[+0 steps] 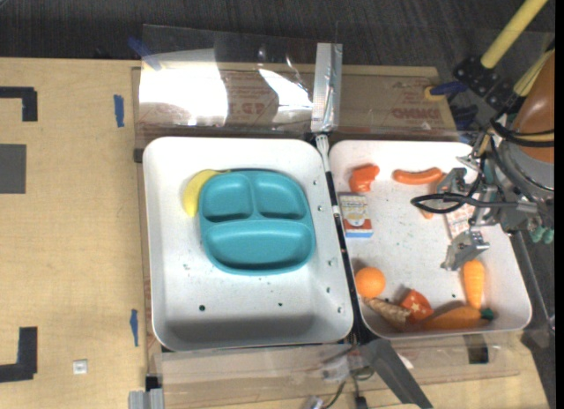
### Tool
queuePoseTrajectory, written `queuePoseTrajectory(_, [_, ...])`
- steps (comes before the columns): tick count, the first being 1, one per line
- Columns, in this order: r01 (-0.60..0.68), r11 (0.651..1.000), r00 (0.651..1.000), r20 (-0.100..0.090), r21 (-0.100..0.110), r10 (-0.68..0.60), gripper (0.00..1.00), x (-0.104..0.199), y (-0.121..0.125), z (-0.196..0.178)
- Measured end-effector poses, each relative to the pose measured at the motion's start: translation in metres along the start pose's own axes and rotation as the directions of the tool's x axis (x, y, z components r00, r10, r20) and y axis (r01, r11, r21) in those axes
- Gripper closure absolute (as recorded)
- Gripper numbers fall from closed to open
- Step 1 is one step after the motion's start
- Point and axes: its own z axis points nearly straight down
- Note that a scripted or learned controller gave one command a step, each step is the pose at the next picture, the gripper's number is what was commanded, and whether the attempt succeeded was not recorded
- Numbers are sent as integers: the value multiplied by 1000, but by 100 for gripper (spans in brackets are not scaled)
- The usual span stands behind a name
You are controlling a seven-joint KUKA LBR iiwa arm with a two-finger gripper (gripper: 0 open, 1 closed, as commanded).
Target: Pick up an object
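Observation:
My gripper (463,249) hangs low over the right side of the right bin (401,235), and the arm comes in from the right edge. An orange carrot (474,283) lies just below and to the right of it. An orange sausage (418,175) lies at the back of the bin, with an orange pepper-like piece (363,175) to its left. A small white and red carton (355,218) rests by the left wall. At the front sit an orange ball (370,282), a red piece (415,302), a brown piece (384,309) and a long orange piece (455,317). Nothing shows held in the gripper.
The left bin (167,249) holds a teal divided plate (256,220) with a yellow object (194,189) partly under its back left edge. A clear plastic sheet (238,90) and a strip of silver tape (326,85) lie behind the bins. Cables (441,200) hang near the wrist.

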Motion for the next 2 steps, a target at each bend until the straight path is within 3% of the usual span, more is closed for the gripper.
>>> queuePoseTrajectory(1, [174,985,985,-3,-3,-174,0,6,-8,174])
queuePoseTrajectory(2, [212,977,977,2,1,-212,0,-35,-44,154])
